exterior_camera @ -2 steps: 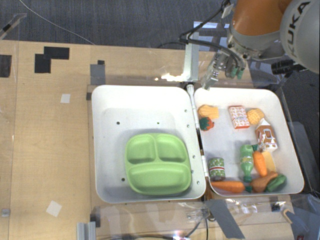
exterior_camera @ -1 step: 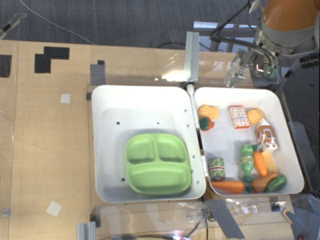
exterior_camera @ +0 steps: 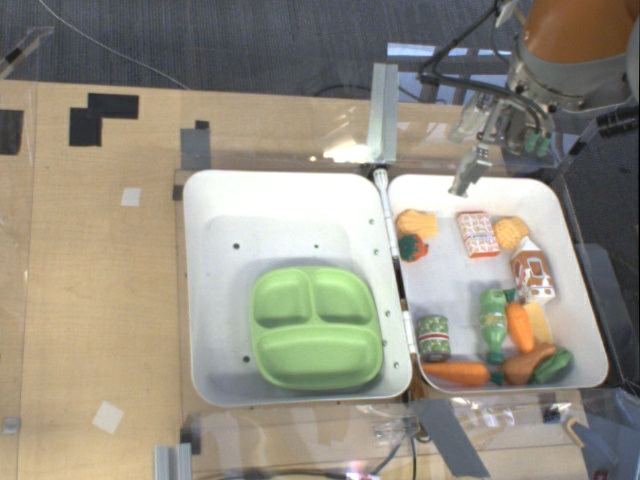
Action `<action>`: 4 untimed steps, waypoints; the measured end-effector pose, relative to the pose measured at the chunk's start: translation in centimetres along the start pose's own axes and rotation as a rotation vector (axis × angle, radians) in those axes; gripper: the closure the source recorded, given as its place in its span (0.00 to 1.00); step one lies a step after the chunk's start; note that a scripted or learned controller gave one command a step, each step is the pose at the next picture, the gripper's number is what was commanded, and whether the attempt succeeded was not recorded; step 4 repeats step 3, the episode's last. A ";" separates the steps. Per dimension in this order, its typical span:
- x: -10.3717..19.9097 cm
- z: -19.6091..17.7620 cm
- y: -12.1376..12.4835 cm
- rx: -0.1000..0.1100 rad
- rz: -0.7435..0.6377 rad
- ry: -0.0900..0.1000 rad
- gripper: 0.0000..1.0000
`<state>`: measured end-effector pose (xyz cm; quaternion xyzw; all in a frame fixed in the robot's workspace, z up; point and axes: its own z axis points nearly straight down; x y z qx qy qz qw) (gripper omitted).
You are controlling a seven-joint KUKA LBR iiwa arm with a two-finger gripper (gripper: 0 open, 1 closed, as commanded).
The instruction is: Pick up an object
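Gripper (exterior_camera: 468, 181): hung over the right bin's (exterior_camera: 575, 238) back edge; can't tell its grip.
Toy food: lay below it.
Green plate (exterior_camera: 315, 328): sat in left bin (exterior_camera: 215, 228).

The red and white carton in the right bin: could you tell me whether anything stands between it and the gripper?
Nothing visible does. The gripper hangs over the right bin's far edge, and the red and white carton lies just in front of it, uncovered, with a yellow toy beside it.
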<state>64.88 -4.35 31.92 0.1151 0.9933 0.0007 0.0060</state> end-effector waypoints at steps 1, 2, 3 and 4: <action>6.0 6.5 -8.5 0.005 -0.035 0.008 0.00; 9.4 22.4 -9.2 0.001 -0.247 -0.001 0.00; 12.0 22.6 -12.5 0.002 -0.473 -0.009 0.00; 12.0 22.6 -12.5 0.002 -0.473 -0.009 0.00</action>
